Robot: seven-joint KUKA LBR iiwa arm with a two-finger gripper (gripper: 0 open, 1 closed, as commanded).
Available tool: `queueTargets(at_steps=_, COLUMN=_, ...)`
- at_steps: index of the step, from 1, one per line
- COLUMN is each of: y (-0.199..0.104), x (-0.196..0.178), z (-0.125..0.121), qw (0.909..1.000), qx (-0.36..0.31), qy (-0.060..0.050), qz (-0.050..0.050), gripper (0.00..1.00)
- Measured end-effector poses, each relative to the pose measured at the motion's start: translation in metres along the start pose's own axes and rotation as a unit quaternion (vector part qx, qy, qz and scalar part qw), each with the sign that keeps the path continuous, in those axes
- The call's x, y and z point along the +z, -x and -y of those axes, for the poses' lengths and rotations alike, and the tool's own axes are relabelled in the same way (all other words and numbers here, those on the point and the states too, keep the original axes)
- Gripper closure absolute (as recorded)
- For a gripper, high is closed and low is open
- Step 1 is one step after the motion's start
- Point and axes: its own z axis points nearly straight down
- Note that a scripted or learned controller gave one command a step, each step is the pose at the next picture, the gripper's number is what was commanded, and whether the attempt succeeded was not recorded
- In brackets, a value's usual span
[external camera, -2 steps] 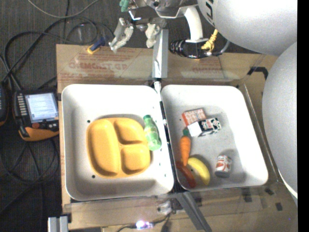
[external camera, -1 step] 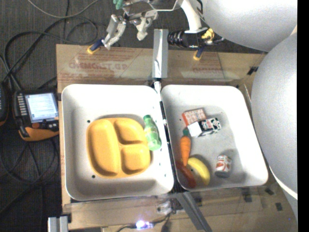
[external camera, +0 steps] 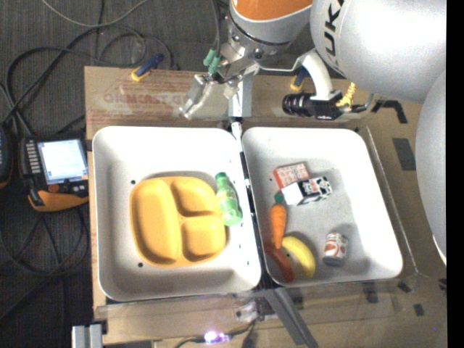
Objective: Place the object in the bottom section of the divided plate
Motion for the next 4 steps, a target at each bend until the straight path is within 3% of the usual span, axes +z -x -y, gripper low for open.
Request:
queueTargets(at_steps=1, y=-0.033, x=-0.062, z=-0.054, qw=0.9958, qx=0.091, qy=0.001, qz=-0.001, gripper=0.0)
queueTargets(at_steps=2, y=0.0, x=-0.062, z=-0.04, qw=1.0, qx=0.008, qy=0.001, qz=0.001, gripper=0.0)
queueTargets(at_steps=3, y=0.001, x=-0.036, z=-0.024, qw=0.9857, qx=-0.169, qy=0.001, qz=0.0, gripper=0.0)
queueTargets(at_steps=4, y=-0.012, x=-0.063, z=-0.038, qw=0.9642, qx=-0.265, qy=0.002, qz=0.001, gripper=0.0)
